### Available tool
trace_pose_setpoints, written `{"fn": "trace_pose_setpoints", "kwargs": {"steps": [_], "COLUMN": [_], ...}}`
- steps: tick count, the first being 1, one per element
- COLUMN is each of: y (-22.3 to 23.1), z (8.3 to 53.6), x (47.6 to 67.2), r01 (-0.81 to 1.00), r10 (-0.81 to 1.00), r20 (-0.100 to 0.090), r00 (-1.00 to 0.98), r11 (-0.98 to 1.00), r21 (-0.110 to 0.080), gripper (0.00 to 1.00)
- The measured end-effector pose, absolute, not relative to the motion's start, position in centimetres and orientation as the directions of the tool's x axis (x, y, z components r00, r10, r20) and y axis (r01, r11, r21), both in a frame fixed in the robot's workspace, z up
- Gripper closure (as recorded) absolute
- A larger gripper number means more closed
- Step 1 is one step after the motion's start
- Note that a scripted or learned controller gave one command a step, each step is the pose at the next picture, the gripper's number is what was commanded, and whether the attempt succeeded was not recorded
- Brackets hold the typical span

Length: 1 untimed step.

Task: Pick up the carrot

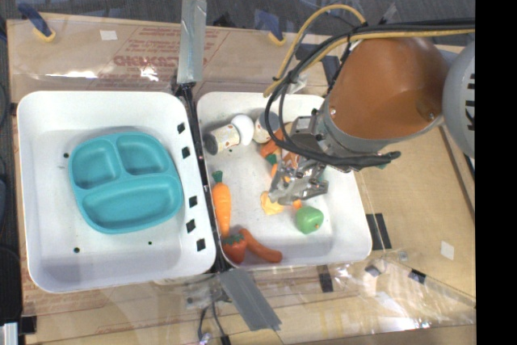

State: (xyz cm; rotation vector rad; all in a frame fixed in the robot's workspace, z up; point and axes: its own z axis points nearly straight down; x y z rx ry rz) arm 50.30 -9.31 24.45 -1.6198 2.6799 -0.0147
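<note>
The carrot [220,207] is orange with a green top and lies lengthwise against the left wall of the right bin [355,214]. My gripper [296,187] hangs low over the middle of that bin, to the right of the carrot and apart from it. It sits just above a small yellow piece [272,204]. The orange-banded wrist [384,89] hides what is under it.
A red pepper [250,246] lies at the bin's front left, just below the carrot. A green round item [308,220] sits by the gripper. A white cylinder [225,136] and small orange pieces [268,148] lie at the back. The left bin [48,254] holds a teal divided plate [123,180].
</note>
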Motion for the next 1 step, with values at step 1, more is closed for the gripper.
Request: {"fn": "trace_pose_setpoints", "kwargs": {"steps": [1], "y": [-8.75], "z": [25.50], "x": [50.45], "r01": [-0.980], "r10": [-0.980], "r20": [-0.002], "r00": [-0.197], "r11": [0.197], "r21": [-0.001], "gripper": [1.00]}}
